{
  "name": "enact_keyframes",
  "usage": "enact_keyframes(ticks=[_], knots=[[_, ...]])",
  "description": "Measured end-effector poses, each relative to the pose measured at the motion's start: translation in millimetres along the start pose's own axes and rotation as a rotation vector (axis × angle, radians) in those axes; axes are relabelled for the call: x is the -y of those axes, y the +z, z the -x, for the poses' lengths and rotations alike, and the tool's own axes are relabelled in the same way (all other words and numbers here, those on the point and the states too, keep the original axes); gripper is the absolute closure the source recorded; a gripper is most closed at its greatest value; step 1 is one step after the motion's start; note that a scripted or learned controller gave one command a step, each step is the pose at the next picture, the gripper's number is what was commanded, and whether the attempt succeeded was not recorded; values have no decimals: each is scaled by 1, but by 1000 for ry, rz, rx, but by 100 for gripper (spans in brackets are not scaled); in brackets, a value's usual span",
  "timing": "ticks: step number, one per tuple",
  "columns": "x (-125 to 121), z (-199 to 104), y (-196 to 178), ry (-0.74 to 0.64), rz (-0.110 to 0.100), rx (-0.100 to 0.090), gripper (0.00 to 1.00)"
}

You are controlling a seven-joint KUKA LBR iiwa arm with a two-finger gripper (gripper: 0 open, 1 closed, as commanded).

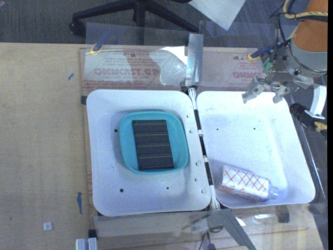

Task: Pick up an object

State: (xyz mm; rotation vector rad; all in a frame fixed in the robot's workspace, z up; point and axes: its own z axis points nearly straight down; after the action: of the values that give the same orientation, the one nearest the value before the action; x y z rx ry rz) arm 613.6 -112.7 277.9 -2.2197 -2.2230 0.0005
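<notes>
On the surface [41, 139], my claw [265, 91] hangs apparently wide and empty; the tube [245, 182] hugging the bin wall could slip.

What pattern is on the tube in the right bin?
Red crosshatch on white tube, seen in the camera view.

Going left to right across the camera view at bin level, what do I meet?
Bare bench top → left bin holding the teal tray → divider between the bins → right bin with the red-patterned tube → gripper above the right bin's far edge.
</notes>
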Motion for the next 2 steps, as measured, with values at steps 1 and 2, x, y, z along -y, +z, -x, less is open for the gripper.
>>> enact_keyframes(ticks=[1, 2], knots=[[85, -103, 11, 16, -1, 0, 0], [93, -38, 38, 49, -1, 0, 0]])
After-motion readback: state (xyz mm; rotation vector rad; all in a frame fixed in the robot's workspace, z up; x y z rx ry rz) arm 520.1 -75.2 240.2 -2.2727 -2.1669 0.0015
